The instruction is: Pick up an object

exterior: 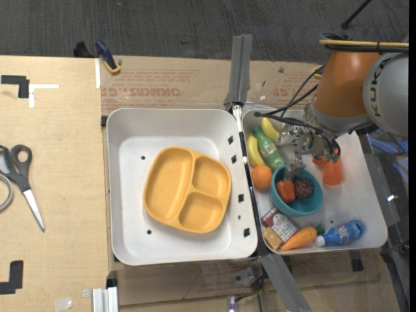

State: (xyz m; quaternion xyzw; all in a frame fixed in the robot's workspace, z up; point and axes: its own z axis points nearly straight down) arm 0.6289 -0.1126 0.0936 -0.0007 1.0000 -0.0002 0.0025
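- Plywood tabletop (52,174) carries two white bins side by side over printed cardboard; dark carpet lies beyond.
- Right bin (364,194) holds the clutter; the gripper (296,158) hangs over its middle, just above the teal bowl (305,203). I cannot tell its state, since cables and hardware crowd it. Nothing shows held.
- Bowl: smooth plastic, round, thin-rimmed, light and stiff. Inside sit a red fruit (286,190) and a dark knobbly berry (303,187), both small toy foods, probably hollow and light. The berry's bumpy skin should give better purchase than the glossy fruit. Either one calls for a pinch across its width, from straight above.
- Orange ball (261,176) touches the bowl's left rim; it is round and slick, so likely to roll from a pinch.
- Green bottle (268,149) and yellow banana (255,151) lie alongside near the bin's left wall; both are long, so best taken across the narrow middle.
- Small orange bottle (332,172) stands right of the gripper.
- Near the front wall lie a carrot (300,238), tapered and smooth, a flat printed packet (277,226), probably crinkly, and a blue bottle (341,233) on its side.
- Left bin (123,194) holds a yellow divided plate (187,190), rigid, matte, three-sectioned.
- Scissors (23,181) rest on the tabletop at far left.
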